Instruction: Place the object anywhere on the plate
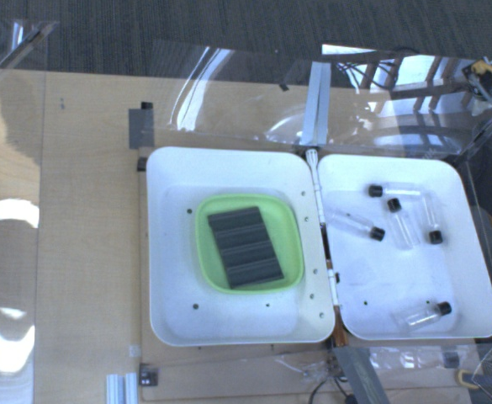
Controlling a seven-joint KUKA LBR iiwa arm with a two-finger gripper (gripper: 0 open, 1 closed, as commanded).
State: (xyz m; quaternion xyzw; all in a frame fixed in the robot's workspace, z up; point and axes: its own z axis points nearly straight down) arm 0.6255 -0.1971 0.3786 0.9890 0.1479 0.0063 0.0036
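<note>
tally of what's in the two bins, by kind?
Clear vials with black caps, right bin: 5, e.g.
Green plate, left bin: 1
Dark grey ribbed block on the plate: 1
Total: 7

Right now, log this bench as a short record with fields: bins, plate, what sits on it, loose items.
bins: two shallow white bins, left bin and right bin, side by side
plate: green plate, inside the left bin
on plate: dark grey ribbed block, lying flat, tilted a little
loose items: several clear vials with black caps, scattered in the right bin, lying on their sides
task state: ribbed block already rests on the plate
</note>
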